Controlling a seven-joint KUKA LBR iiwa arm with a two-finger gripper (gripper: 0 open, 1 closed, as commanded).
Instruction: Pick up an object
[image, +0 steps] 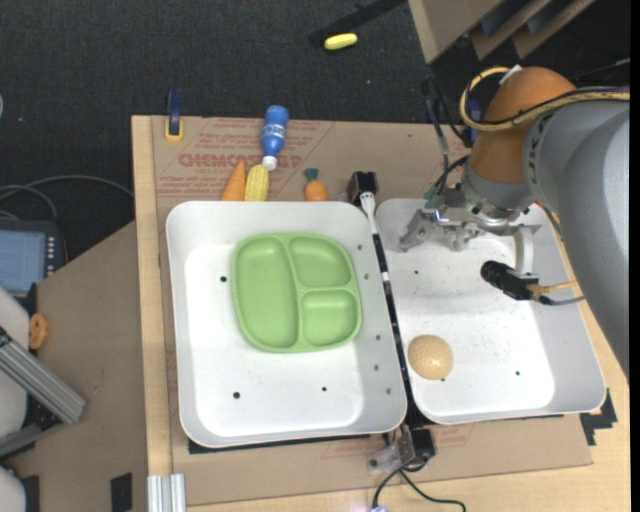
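A tan round object (431, 356), like a bread roll, lies in the right bin (560, 385) near its front left corner. My gripper (437, 236) hangs over the back left part of that bin, well behind the roll and apart from it. Its fingers (411, 237) stand open with nothing between them. A green divided plate (296, 291) rests in the middle of the left bin (200, 370).
Behind the left bin, on the cardboard, lie a blue and white bottle (272, 135), a corn cob (257, 182), an orange carrot (233, 183), a small carrot (315, 187) and a black item (362, 186). A yellow object (341, 41) lies on the dark floor.
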